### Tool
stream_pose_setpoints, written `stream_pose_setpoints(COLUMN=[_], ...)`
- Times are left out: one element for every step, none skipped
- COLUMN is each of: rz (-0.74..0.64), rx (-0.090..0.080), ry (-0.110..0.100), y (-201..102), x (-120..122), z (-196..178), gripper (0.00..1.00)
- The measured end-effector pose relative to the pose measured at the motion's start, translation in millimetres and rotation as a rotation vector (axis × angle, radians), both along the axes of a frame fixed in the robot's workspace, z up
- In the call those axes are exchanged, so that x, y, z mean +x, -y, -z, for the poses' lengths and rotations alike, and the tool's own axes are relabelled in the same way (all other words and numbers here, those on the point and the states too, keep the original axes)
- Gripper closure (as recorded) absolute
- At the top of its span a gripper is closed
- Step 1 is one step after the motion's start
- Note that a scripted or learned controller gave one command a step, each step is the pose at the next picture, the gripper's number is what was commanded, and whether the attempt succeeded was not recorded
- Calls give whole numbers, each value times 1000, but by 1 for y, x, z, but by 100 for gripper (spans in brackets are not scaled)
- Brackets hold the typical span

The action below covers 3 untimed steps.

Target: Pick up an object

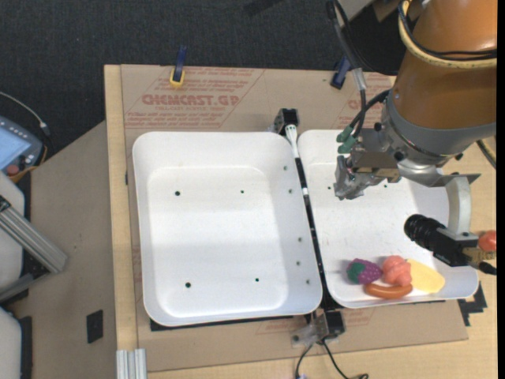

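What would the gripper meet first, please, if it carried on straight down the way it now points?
Most likely the bare white floor of the right bin. The gripper points down over its upper left part, well away from the toys near its front edge, though depth is hard to judge.

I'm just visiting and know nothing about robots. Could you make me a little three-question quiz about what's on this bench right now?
1. True or false: the small toys lie in the left bin.
2. Which toy sits furthest left in the cluster? A) purple one B) pink one C) yellow one
3. Fill in: the gripper hangs over the ____ bin, apart from the toys.

Key:
1. False; they lie at the near edge of the right bin.
2. A, the purple one.
3. Right; it is over that bin's far part, near the divide between the bins.
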<state>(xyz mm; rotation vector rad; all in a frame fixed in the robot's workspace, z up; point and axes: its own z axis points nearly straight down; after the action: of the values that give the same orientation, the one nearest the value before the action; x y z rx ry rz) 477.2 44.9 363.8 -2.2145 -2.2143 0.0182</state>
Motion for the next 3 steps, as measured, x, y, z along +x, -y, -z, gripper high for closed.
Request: stream_pose_setpoints(rz=[-7,0,3], rx=[5,0,-1], ry=[27,6,7], y=[-80,-111,-95], x=[3,1,31], z=[-119,51,126], gripper=[100,100,100])
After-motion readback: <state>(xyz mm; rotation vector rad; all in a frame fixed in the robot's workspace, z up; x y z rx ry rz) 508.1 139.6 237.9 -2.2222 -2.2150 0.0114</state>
